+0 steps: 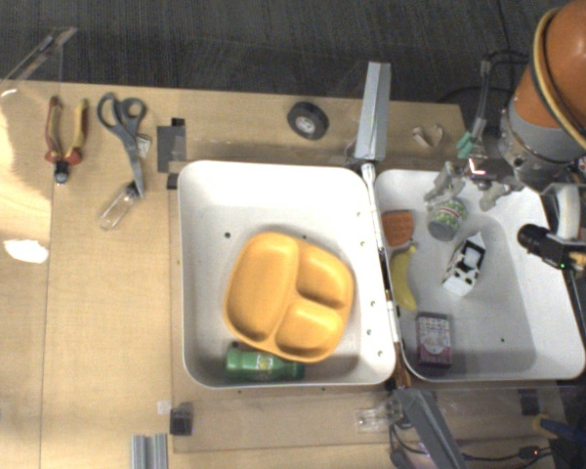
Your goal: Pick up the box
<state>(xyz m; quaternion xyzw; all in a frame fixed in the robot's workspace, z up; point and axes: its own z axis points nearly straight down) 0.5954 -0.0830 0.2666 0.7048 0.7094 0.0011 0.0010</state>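
The box lies untouched at the near edge of the right bin, well apart from my jaws, which hang at the bin's far rim. Whether they are released or clenched I cannot tell; the whole pick remains.

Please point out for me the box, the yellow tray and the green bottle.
box [434, 339]: camera view, middle of its top face.
yellow tray [289, 295]: camera view, ridge between its compartments.
green bottle [262, 363]: camera view, middle of its body.

Green bottle half under the yellow tray; arm cut off at right edge.
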